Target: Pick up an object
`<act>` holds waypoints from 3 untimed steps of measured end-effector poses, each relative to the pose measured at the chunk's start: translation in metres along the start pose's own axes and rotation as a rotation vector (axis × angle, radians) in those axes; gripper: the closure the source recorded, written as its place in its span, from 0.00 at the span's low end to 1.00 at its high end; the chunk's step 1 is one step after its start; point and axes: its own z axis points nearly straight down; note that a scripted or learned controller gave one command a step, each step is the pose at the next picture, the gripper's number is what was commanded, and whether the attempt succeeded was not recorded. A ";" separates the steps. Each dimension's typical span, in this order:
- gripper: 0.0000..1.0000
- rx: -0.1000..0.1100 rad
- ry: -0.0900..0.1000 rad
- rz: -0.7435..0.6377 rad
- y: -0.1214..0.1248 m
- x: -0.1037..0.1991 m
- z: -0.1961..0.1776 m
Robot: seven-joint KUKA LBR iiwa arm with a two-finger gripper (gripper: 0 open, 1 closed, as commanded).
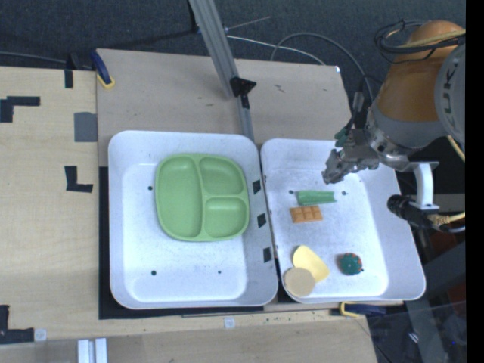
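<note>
In the right bin (393,278) lie a green stick-shaped piece (315,197), an orange waffle-like square (306,215), a yellow and tan rounded piece (304,271) and a small dark green ball with a red spot (349,263). My gripper (333,174) hangs over the bin's upper right part, just up and right of the green stick and apart from it. Nothing shows between its fingers.
The left bin (136,278) holds a light green divided plate (203,197). A grey metal pole (217,38) slants in from the top to the bins' shared edge. Cables run behind the right bin. The arm's body (420,89) fills the right side.
</note>
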 end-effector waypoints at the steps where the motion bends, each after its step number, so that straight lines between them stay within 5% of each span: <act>1: 1.00 0.002 0.000 0.001 -0.007 0.051 0.000; 3: 1.00 0.001 0.000 0.001 0.007 0.150 0.001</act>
